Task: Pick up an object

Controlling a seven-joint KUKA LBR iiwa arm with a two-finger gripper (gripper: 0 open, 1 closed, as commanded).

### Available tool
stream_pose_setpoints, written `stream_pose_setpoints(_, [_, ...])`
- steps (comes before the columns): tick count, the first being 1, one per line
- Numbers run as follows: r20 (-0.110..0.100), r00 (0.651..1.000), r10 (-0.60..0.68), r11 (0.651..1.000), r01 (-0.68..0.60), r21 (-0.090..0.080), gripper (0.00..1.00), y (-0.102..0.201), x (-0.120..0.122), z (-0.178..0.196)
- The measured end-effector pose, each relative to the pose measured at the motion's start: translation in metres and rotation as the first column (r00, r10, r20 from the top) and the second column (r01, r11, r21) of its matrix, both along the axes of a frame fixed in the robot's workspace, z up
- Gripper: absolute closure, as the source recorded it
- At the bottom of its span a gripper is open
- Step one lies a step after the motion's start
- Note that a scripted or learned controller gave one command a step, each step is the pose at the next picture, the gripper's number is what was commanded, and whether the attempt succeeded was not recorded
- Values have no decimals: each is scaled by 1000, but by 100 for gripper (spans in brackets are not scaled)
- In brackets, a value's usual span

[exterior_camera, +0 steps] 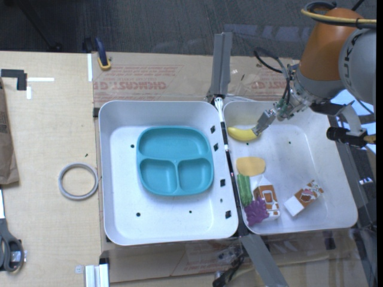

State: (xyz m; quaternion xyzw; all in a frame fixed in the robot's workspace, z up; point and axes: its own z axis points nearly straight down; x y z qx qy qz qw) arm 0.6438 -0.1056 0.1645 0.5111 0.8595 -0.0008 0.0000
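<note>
The gripper (261, 125) is down in the right bin (335, 178), right at the end of the toy banana (242, 134) near the bin's back-left corner. I cannot tell how its fingers stand. Nothing looks lifted yet; the grasp and the raise are, I'd say, both to come.

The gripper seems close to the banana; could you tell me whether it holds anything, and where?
Cannot be told: the gripper sits at the banana's right end, contact unclear.
</note>
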Motion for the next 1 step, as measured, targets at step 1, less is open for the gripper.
stream_pose_setpoints(1, [4, 973, 232, 973, -232, -1, 0, 30, 16, 36])
